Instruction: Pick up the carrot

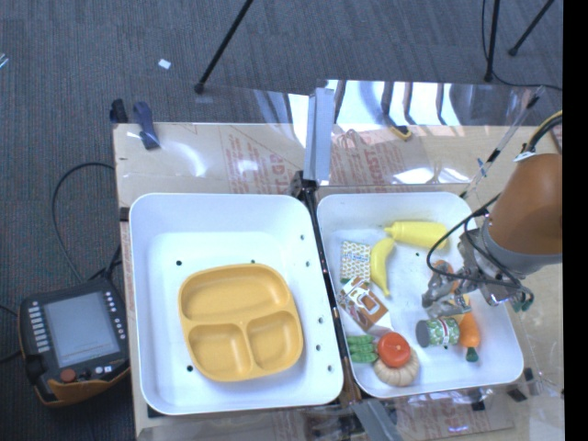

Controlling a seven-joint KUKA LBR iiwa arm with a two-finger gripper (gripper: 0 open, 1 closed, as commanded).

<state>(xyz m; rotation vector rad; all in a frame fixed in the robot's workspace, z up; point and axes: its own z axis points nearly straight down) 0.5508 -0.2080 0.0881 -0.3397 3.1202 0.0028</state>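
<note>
We see the gripper (452, 292) low inside the right bin (415, 211), toward that bin's right side, with the orange band of the arm (525, 211) above it. Its metal fingers seem to stand slightly apart with nothing plainly between them, though we cannot tell for certain from this slanted view.

The carrot (469, 333) lies just below and slightly right of the jaws, close to them, orange with a green end pointing to the near rim. Touching its left side sits a small can (441, 331), directly beneath the jaws. Further left along the near edge we find a red tomato (394, 348) resting on a round tan piece (401, 369), with a green item (361, 348) beside it. Left of the jaws lie a small box (364, 305) and a patterned carton (355, 259), then a banana (380, 265). Beyond the jaws, toward the far wall, lies a yellow squash-like piece (418, 233).

The carrot sits near the right wall and the near rim of its bin, so room there is tight; the middle of the bin, left of the jaws, is more open.

The left bin (156, 246) lies well apart from the jaws and holds a yellow divided plate (241, 332).
</note>
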